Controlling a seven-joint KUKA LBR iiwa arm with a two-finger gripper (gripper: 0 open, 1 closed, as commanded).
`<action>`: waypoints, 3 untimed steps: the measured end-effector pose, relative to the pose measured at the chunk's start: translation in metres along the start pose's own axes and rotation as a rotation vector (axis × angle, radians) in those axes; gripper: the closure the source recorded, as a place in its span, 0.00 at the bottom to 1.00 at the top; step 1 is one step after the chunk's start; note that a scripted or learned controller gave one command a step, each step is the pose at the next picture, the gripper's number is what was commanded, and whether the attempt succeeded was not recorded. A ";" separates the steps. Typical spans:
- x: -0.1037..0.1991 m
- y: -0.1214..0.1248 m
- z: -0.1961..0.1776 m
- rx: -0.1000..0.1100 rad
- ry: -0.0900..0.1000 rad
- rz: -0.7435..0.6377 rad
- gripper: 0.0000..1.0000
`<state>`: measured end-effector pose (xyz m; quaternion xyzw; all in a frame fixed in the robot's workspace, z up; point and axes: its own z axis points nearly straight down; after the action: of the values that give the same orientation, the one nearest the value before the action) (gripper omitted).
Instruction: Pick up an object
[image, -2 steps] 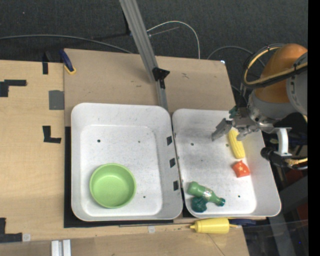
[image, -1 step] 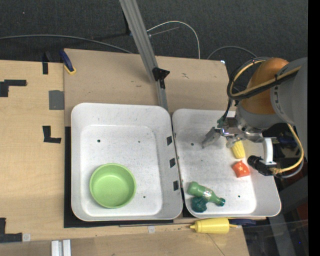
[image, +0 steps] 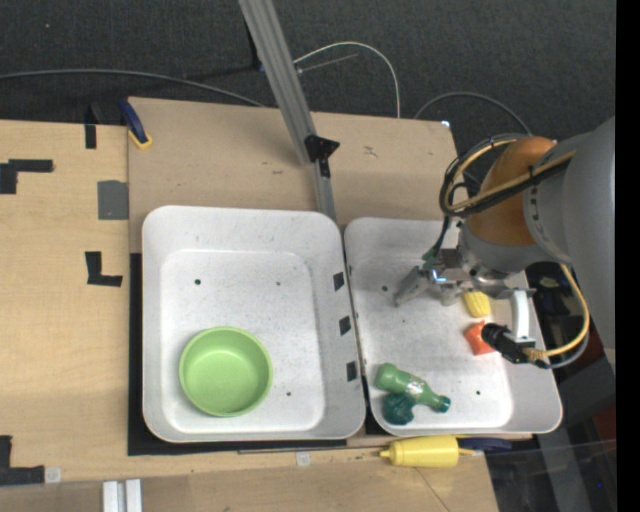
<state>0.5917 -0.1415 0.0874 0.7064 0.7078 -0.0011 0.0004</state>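
Note:
My gripper (image: 424, 282) hangs low over the upper middle of the right bin (image: 400, 240), with the grey arm and its orange band (image: 510, 190) reaching in from the right. Just right of the gripper lies a small yellow object (image: 477, 301), and an orange one (image: 479, 338) lies below that. Near the bin's front edge, well below the gripper, a green bottle-shaped toy (image: 408, 385) rests against a dark teal piece (image: 398, 407). Nothing shows held in the gripper.
The left bin (image: 240, 225) holds a light green bowl (image: 226, 371) at its front left. On the bench edge in front of the right bin lies a yellow bottle-like object (image: 425, 452). A grey pole (image: 285, 85) slants down to the back of the bins. Cables loop beside the arm.

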 end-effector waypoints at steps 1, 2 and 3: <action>0.001 0.000 -0.011 0.002 0.002 -0.001 1.00; 0.006 -0.004 -0.055 -0.003 0.002 0.000 1.00; -0.001 0.002 -0.100 -0.004 0.001 0.001 1.00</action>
<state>0.5934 -0.1423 0.1878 0.7068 0.7075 0.0007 0.0017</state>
